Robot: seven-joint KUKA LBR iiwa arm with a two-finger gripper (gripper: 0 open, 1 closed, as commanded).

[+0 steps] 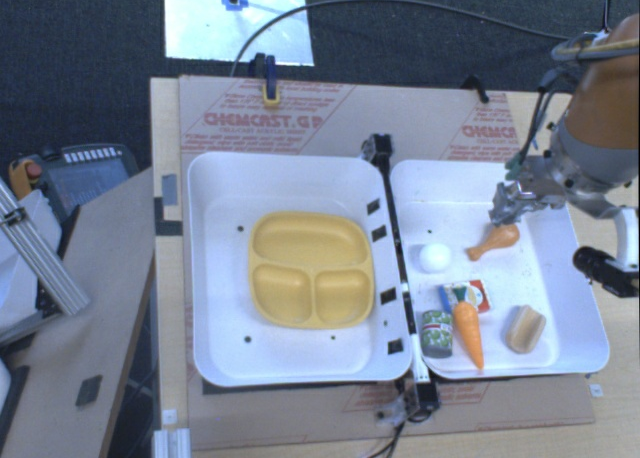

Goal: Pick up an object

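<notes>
Right bin (560,196) back bare, gripper (507,208) there

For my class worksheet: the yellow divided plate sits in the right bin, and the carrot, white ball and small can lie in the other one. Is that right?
Not quite. The camera view shows the yellow divided plate in the left bin; the carrot, white ball and small can lie in the right bin.

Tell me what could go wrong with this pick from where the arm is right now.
1. The end effector sits above one end of the chicken drumstick, not its middle, so a grasp there might pivot the drumstick or let it slip.
2. The drumstick lies near the far wall of the right bin, so the arm may have little room there.
3. The white ball rests close by and, being round, might roll if nudged.
</notes>
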